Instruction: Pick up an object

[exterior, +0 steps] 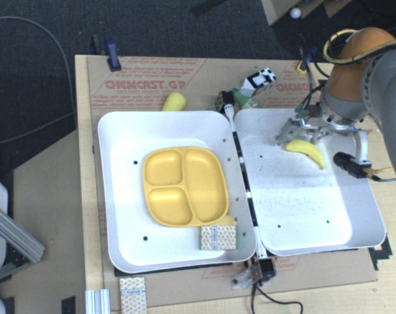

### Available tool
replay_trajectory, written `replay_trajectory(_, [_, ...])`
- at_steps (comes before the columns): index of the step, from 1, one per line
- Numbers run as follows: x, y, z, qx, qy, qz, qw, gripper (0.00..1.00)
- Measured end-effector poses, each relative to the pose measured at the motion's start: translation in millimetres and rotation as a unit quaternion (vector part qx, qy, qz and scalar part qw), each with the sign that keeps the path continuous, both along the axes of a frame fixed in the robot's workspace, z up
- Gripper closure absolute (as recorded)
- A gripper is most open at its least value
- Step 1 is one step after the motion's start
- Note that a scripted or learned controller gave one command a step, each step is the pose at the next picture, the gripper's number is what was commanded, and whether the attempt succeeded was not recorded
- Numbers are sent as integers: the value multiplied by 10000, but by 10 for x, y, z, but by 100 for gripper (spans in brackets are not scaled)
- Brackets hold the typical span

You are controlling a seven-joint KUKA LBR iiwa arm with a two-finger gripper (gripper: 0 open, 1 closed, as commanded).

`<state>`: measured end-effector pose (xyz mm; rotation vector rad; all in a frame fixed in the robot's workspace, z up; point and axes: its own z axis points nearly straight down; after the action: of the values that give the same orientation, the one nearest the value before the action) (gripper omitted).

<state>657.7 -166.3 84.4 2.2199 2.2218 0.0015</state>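
The gripper (296, 131) hovers low over the far right white bin (355, 227), touching the curved yellow banana (306, 152); its grip I cannot tell. Closing off-centre could nudge the banana away.

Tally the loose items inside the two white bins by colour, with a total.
Yellow: 2, the divided plate in the left bin and the banana in the right bin, just below the gripper.
Patterned white: 1, the small packet in the left bin.
Total: 3

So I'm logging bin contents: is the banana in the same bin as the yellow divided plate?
No, the banana lies in the right bin, the plate in the left bin.
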Motion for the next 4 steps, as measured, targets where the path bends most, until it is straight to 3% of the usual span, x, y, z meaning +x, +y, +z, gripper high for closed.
replay_trajectory(1, [12, -2, 114, -13, -22, 9, 10000, 100])
replay_trajectory(2, [96, -217, 540, -11, -11, -2, 10000, 100])
replay_trajectory(3, [93, -213, 533, -8, -4, -1, 10000, 0])
replay_trajectory(4, [-488, 179, -8, 2, 16, -3, 10000, 0])
